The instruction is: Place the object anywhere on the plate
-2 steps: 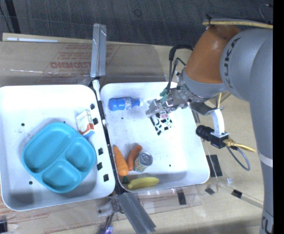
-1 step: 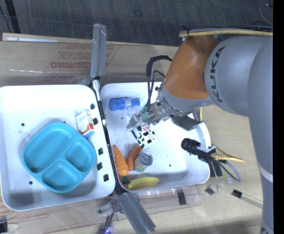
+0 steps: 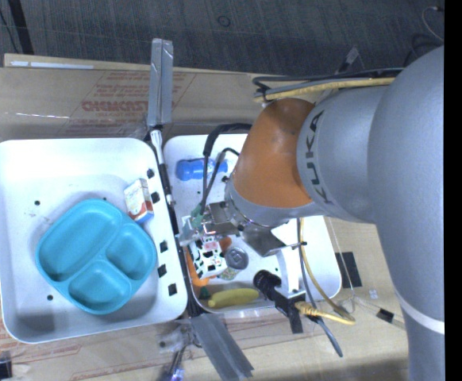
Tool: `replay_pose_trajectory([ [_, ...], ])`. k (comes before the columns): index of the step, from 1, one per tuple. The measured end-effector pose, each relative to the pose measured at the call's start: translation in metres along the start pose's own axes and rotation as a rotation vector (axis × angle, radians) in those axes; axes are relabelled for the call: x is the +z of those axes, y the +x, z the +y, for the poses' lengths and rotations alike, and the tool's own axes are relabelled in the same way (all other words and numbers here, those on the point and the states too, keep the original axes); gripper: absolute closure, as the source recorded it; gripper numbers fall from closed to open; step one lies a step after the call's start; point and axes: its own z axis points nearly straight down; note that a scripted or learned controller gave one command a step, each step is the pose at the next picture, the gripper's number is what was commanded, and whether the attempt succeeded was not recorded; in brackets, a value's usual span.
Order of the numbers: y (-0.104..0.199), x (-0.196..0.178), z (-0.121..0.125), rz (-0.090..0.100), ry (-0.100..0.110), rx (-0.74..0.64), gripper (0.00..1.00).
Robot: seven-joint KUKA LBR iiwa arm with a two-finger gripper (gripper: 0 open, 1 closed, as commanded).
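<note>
Where the right white bin (image 3: 185, 148) comes nearest, a yellow banana-shaped toy (image 3: 232, 298) lies along its front wall with a small orange piece (image 3: 200, 270) just beside it. Right behind those my pincer (image 3: 207, 240) is down among the clutter, and I cannot tell whether it is spread, pressed together or pinching anything. Across the divide, in the left white bin (image 3: 25, 181), the light-blue three-section plastic plate (image 3: 96, 256) lies flat, a small red-and-white carton (image 3: 139, 199) just beside its far right rim. Farthest back in the right bin lies a blue cylinder (image 3: 190, 169) — well apart from the plate.
</note>
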Motion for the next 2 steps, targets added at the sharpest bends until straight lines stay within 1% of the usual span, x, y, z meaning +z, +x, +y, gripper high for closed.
replay_pose_trajectory([
  [1, 0.0591, 0.0090, 0.0072, 0.000, 0.000, 0.026, 1.00],
  [2, 0.0586, 0.0088, 0.0073, 0.000, -0.001, 0.028, 0.00],
])
